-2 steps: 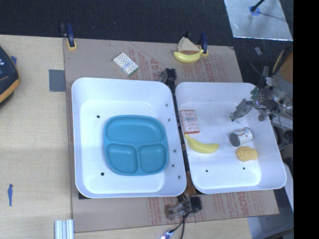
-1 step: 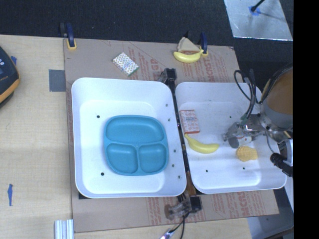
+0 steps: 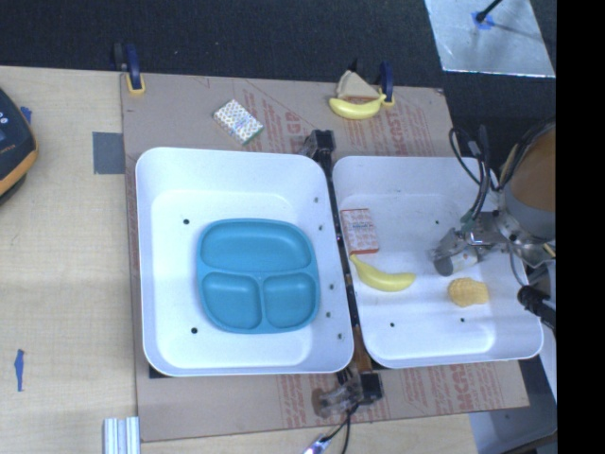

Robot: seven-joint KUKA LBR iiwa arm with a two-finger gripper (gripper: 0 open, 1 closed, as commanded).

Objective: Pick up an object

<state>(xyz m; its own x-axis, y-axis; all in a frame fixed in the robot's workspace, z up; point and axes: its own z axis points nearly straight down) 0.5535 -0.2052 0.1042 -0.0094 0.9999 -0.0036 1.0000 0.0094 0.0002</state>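
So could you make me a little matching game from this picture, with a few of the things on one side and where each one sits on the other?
Things:
1. blue divided plate
2. banana
3. small patterned packet
4. gripper

Places:
A. on the brown board above the left bin
B. in the left bin
C. over the right bin, just above a small yellow-orange lump
D. in the right bin, near its left wall

Pairs: 1-B, 2-D, 3-A, 4-C
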